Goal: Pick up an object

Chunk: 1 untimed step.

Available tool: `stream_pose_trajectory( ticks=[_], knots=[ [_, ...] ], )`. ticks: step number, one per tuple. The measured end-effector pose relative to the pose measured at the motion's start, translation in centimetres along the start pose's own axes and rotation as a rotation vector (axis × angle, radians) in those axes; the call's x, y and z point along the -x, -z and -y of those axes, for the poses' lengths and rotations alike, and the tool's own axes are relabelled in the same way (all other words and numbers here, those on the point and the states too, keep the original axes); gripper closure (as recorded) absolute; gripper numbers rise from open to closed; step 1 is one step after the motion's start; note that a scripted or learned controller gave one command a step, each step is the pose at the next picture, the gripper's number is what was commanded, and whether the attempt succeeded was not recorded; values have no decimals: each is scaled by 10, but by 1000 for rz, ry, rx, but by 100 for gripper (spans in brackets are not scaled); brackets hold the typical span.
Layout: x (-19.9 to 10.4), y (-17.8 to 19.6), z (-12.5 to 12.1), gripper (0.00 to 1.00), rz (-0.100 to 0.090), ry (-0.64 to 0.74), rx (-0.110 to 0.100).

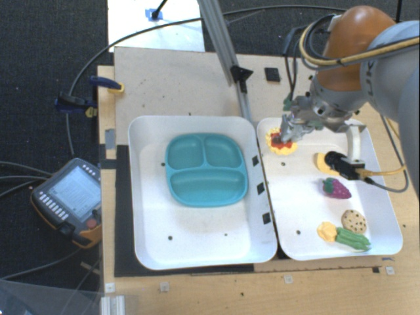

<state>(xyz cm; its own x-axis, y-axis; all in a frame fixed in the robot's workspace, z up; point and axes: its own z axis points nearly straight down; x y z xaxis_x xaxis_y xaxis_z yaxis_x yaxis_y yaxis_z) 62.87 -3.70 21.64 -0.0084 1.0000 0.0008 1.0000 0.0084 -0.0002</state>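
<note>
My gripper (287, 136) hangs low over the far left corner of the right bin (308, 241), right on top of a flat yellow and red toy food piece (281, 146). Its tips touch or nearly touch that piece. Further along the right bin lie a yellow piece (321, 161), a purple berry with a green top (336, 188), a speckled cookie (354, 221), and a yellow and green corn piece (344, 235).
The left bin (151, 241) holds a teal divided plate (206, 170). A grey pole (220, 35) slants over the bench behind the bins. A teach pendant (69, 199) rests left of the bench.
</note>
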Motion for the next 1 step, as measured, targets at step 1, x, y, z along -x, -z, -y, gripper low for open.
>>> stream_pose_trajectory(
  ticks=[1],
  knots=[
    [-56, -3, 25, 100, 0, 0, -1]
  ],
)
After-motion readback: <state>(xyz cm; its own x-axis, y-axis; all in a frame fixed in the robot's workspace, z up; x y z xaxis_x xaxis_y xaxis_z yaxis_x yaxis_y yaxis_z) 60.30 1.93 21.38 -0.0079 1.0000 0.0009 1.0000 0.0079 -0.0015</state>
